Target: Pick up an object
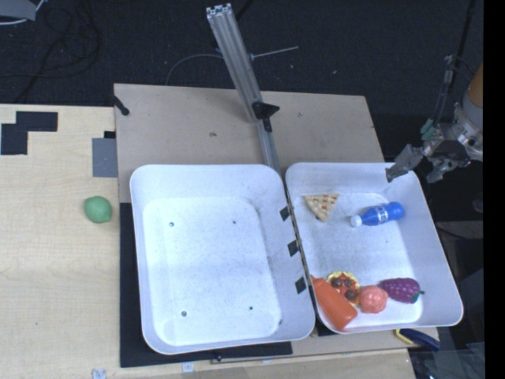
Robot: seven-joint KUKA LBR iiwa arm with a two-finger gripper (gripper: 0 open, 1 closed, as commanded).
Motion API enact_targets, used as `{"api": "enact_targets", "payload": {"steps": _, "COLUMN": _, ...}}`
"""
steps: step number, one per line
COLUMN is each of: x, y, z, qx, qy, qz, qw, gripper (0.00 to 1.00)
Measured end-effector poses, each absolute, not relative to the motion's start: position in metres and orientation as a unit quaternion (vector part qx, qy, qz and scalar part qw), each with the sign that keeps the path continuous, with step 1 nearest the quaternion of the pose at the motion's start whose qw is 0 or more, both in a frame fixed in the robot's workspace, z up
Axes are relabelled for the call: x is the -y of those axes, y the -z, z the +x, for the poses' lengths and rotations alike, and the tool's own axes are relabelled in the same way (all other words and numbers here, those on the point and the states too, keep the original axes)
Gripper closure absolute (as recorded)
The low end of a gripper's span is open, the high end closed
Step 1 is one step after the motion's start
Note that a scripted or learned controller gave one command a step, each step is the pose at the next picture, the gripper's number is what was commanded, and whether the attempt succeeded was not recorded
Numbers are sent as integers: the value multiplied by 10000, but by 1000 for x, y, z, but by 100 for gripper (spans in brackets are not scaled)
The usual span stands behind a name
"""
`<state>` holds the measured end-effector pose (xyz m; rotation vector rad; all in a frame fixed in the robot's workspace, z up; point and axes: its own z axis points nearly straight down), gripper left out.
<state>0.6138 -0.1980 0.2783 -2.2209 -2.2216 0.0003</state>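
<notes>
1. Several objects lay in the right bin (pixel 442 290); I picked the blue bottle (pixel 379 214) as the likeliest target, lying on its side toward the bin's 1 o'clock corner.
2. I saw the claw (pixel 410 163) hanging over the bin's 1 o'clock rim, apart from everything; I could not tell whether it stood open or closed.
3. I judged the bottle might roll from a glancing touch, and a descent from there could strike the rim.
4. Its long axis ran roughly 8 to 2 o'clock, white cap toward 8, near the pizza slice (pixel 321 205).
</notes>
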Motion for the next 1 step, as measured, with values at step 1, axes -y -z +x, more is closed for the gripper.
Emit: {"api": "enact_targets", "payload": {"steps": 1, "x": 192, "y": -234, "z": 611, "qx": 7076, "qy": -10, "qz": -7066, "qw": 17, "gripper": 0}}
